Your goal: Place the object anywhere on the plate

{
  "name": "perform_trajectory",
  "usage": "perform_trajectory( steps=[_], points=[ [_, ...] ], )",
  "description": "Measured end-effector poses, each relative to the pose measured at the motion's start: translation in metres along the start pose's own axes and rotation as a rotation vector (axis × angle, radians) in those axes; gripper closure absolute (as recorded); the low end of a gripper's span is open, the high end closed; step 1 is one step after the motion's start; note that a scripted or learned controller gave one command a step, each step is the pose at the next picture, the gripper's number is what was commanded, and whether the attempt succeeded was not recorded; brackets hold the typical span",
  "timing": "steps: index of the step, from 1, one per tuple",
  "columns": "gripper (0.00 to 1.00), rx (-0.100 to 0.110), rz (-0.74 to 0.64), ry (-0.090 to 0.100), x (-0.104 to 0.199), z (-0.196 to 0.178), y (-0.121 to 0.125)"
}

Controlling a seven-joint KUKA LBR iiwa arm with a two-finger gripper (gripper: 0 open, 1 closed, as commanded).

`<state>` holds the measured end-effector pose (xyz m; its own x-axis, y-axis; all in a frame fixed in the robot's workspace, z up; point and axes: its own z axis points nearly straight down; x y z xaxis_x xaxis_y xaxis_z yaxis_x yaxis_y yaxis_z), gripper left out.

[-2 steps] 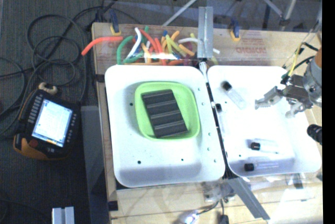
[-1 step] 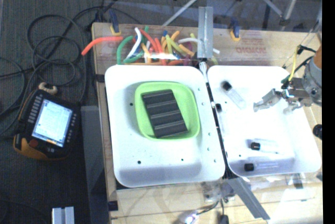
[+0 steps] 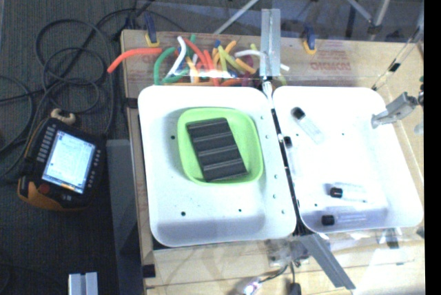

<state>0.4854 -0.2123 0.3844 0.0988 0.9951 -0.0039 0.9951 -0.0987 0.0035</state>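
Jaws: a pale grey metal piece at the far right rim of the right bin (image 3: 358, 149); whether they stand wide or narrow cannot be told.
Open room by the jaws: the right bin's white floor stretches bare from the jaws toward the view's left, up to the seam where the two bins touch.
Small things: three clear tubes with black caps lie in the right bin; one (image 3: 304, 120) is left of the jaws near the far rim, and two (image 3: 344, 191) (image 3: 341, 219) are nearer the camera than the jaws, close to the near rim.
Task's thing: a dark grey block (image 3: 216, 149), oblong, with ridges across its top, lies flat on the plate, well left of the jaws and apart from them.
Plate: a green plate (image 3: 185, 149), squarish with rounded corners and a raised rim, sits in the left bin (image 3: 207, 218); the block covers most of its middle.
Bins: shallow, smooth white plastic with rounded corners.
Tabletop (image 3: 331, 52): pale wood, with a bare strip behind the bins.
Behind the left bin: a tangle of coloured tubes (image 3: 200, 60) in orange, green, white and yellow.
Floor: dark carpet, with black cables (image 3: 69, 52) and a teach pendant (image 3: 65, 163) farthest left of the jaws.
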Motion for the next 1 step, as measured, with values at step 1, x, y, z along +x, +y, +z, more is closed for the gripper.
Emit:
perform_trajectory(
  steps=[1],
  points=[
    [0.0,0.004,-0.002,0.002,-0.0067,0.0841,-0.0004]
  ],
)
